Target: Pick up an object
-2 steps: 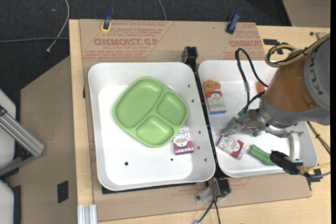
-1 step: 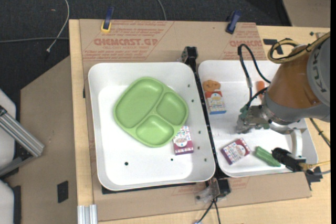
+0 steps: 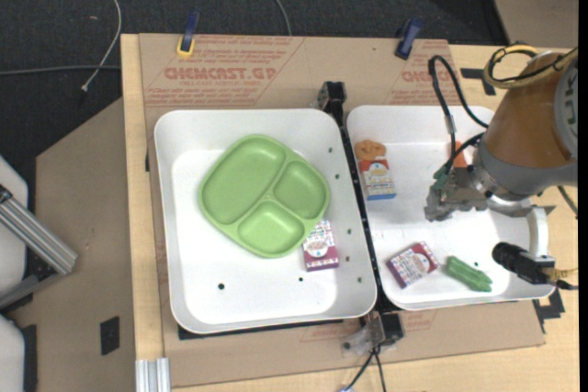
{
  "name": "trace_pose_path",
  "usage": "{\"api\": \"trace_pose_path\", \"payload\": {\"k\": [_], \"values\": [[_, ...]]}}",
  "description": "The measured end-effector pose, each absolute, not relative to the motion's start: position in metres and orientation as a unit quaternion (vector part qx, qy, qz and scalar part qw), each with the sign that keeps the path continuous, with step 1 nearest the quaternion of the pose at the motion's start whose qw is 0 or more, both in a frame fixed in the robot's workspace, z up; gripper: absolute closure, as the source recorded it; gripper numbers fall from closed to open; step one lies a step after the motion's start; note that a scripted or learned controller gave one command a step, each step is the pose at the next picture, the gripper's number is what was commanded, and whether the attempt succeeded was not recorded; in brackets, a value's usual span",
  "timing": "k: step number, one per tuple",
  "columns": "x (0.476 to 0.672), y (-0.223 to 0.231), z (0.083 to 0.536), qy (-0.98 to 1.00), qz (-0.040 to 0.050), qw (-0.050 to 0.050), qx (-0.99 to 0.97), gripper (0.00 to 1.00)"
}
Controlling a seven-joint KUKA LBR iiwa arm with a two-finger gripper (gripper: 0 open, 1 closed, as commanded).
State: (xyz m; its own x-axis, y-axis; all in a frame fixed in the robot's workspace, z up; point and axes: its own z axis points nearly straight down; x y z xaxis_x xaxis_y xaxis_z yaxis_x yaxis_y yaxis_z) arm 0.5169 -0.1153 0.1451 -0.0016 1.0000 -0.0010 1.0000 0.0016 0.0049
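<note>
In the right bin [image 3: 404, 126] lie a small carton with an orange and blue print [image 3: 375, 170], a maroon packet [image 3: 411, 263] and a green pickle-shaped object [image 3: 469, 274]. My gripper [image 3: 445, 200] hangs low over the middle of the right bin, to the right of the carton and above the maroon packet and the green object. The wrist hides its tips. In the left bin [image 3: 184, 197] rests a green divided plate [image 3: 265, 195] with a second maroon packet [image 3: 320, 247] at its lower right corner.
The bins sit side by side on a cardboard-covered bench [image 3: 138, 197], with black clips [image 3: 332, 94] between them at back and front. Blue clamps [image 3: 189, 29] hold the cardboard's far edge. A black cable [image 3: 443, 87] runs down to the arm.
</note>
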Motion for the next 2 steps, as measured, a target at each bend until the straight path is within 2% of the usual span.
{"api": "trace_pose_path", "payload": {"k": [1,2], "values": [[0.523,-0.117,0.209,0.708,0.0022,0.003,0.707,1.0],[0.52,-0.111,0.27,0.708,0.0025,0.003,0.706,1.0]]}}
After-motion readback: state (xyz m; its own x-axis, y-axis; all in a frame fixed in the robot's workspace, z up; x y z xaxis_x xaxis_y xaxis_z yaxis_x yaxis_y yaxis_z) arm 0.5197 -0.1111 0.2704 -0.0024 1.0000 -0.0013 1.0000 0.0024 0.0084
